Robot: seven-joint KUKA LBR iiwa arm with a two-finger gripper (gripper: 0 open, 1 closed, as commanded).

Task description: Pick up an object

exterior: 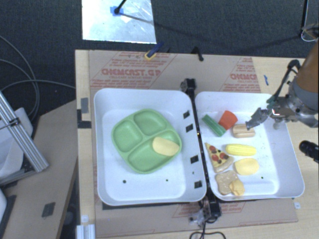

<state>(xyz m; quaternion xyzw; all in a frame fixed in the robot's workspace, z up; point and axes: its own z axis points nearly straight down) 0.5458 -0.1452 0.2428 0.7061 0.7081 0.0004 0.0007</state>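
Gripper (255, 119) sits low in my right bin (289, 156), just above the tan bun-like piece (243, 131); I cannot tell how its jaws stand. Left of the bun lie an orange block (228, 119) and a green stick (214, 125). My left bin (107, 113) holds a green divided plate (142, 133) carrying a yellow piece (165, 146).

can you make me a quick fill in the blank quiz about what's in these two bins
1. The green plate sits in the ____ bin.
2. The yellow food on that plate lies in one of its ____ compartments.
3. The pizza slice lies in the ____ bin.
4. The pincer hangs just above the tan ____.

Missing words: left; three; right; bread roll
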